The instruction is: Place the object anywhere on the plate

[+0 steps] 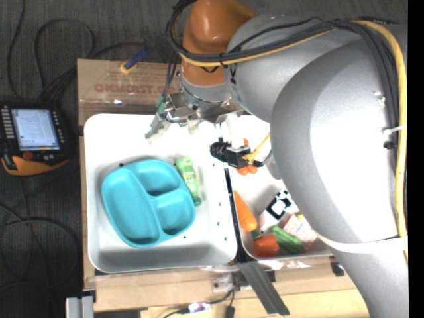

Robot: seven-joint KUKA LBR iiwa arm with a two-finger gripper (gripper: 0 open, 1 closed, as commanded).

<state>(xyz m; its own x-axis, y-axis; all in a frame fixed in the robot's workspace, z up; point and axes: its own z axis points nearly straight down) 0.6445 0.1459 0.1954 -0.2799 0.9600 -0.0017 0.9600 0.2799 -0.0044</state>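
Note:
A turquoise divided plate [142, 204] lies in the left white bin [112, 128]. A small green bottle-shaped object [188, 177] lies along the plate's upper right rim and touches it; I cannot tell whether it rests on the rim or beside it. My gripper [175, 126] hangs over the far end of the left bin, above and behind the plate, below the orange band. Its fingers [156, 128] are spread apart and open, with nothing between them. It is well apart from the green object.
The right bin [233, 197] holds an orange carrot [246, 215], a red pepper [267, 245], a green item [287, 238], a black-and-white box [281, 206] and a small orange piece [246, 169]. The arm's bulk covers most of it. A cardboard sheet [122, 85] lies behind the bins.

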